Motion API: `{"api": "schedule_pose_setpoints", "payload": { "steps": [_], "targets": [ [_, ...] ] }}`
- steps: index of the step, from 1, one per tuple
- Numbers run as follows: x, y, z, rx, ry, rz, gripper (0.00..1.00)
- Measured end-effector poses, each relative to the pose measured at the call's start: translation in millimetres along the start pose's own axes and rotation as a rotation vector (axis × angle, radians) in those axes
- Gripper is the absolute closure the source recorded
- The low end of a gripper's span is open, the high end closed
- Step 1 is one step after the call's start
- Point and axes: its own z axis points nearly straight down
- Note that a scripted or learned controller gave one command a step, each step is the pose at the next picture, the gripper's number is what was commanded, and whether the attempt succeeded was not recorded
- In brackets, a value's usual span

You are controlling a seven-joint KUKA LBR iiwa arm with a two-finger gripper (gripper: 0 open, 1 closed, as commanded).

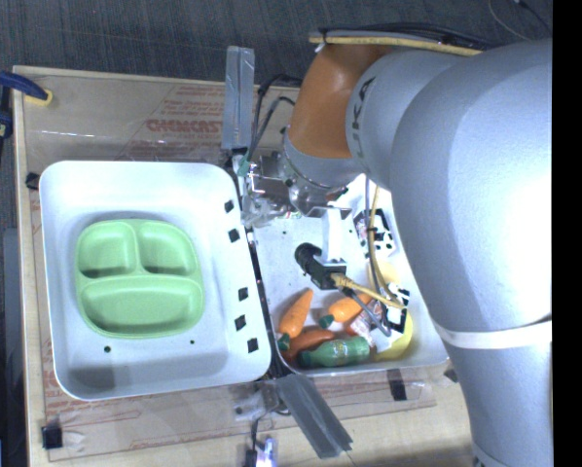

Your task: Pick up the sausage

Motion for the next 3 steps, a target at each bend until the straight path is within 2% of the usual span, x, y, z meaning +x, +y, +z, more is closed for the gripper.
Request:
{"api": "schedule_pose_setpoints", "payload": {
  "steps": [1, 2, 3],
  "targets": [
    [-26.2, -71.1, 0.9, -0.001, -0.001, -0.065, 1.00],
    [-62.5, -111.1, 1.1, -0.001, -0.001, -0.395, 1.00],
    [-158.8, -100.2, 61.3, -0.001, 0.000, -0.657, 1.00]
  ]
}}
